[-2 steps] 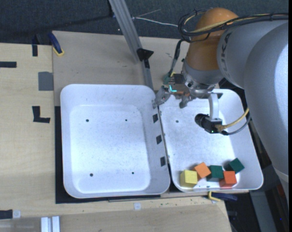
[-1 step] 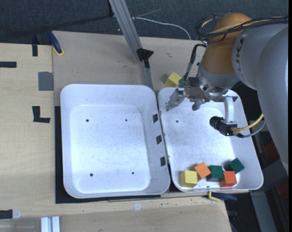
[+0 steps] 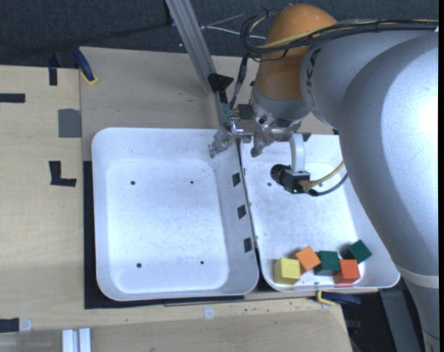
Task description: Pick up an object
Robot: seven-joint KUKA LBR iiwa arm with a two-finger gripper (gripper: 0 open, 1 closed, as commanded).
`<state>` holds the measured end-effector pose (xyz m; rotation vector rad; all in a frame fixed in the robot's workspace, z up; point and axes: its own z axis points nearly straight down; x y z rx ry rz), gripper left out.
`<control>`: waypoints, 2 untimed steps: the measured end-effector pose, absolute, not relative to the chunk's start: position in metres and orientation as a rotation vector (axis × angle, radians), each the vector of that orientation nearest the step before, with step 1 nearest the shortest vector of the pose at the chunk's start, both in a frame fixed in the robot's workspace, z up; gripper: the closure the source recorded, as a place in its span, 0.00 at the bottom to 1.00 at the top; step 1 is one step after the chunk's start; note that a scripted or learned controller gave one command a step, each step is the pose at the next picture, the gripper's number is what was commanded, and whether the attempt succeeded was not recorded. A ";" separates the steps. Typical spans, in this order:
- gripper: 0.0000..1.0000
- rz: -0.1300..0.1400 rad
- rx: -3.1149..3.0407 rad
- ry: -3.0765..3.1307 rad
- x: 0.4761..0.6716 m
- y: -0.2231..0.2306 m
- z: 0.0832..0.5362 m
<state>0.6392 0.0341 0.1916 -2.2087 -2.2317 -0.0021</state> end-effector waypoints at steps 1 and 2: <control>1.00 0.004 -2.216 -2.225 0.638 0.029 0.201; 1.00 0.011 -2.224 -2.214 0.565 -0.017 0.191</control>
